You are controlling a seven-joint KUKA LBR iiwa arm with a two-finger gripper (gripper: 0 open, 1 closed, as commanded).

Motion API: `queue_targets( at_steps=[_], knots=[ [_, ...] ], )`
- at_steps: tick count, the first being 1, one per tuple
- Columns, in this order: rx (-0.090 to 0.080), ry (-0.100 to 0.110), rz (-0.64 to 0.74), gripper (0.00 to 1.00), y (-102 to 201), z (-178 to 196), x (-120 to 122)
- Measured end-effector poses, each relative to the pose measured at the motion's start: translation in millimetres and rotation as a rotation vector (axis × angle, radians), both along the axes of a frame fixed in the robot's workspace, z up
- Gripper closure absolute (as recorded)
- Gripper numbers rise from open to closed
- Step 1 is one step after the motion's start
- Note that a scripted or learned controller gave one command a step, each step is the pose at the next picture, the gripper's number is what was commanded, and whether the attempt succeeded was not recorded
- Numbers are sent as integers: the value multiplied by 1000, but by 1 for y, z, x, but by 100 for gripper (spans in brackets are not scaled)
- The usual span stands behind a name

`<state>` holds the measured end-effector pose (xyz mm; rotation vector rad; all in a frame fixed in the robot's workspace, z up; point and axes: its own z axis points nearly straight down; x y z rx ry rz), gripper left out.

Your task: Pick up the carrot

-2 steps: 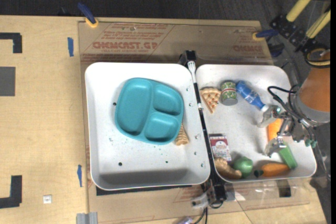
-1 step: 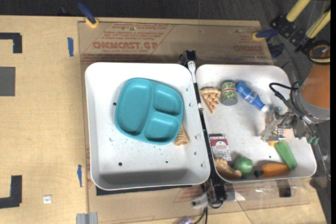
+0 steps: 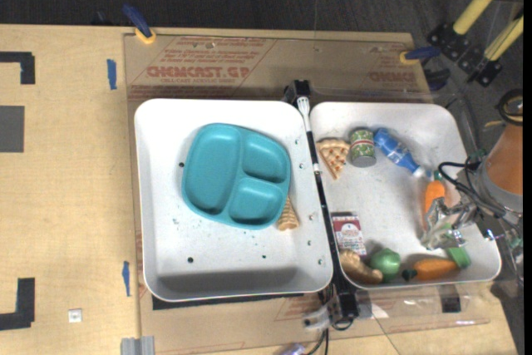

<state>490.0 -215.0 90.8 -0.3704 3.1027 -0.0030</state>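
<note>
the arm comes in from the right edge, where most of it is cut off; an orange band shows at the frame's border and below it a tangle of cables and metal parts leads down to the gripper (image 3: 440,230), which sits low over the right side of the right bin (image 3: 391,116). the gripper is blurred and cluttered, so i cannot tell how far it is open or whether it has hold of anything. the carrot (image 3: 435,268) lies on its side along the near wall of that bin, close below the gripper, with a green piece at its right end. a second orange item (image 3: 434,195) stands just above the gripper near the bin's right wall, partly hidden by cables, and its kind is hard to make out. left of the carrot are a green round item (image 3: 386,261) and a tan lump (image 3: 357,265), touching or nearly so; a small red and white packet (image 3: 347,234) lies above them. at the far end of the bin are a waffle-like wedge (image 3: 333,155), a small can (image 3: 362,145) and a blue bottle (image 3: 396,150). the left bin (image 3: 158,179) holds a teal divided tray (image 3: 235,175), with a cone-shaped item (image 3: 288,214) partly tucked under its right corner.
</note>
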Motion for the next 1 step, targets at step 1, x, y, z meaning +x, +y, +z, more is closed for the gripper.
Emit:
queue_targets(
  at_steps=[1],
  knots=[
    [-4,-11,1,0,-1,1,3]
  ],
)
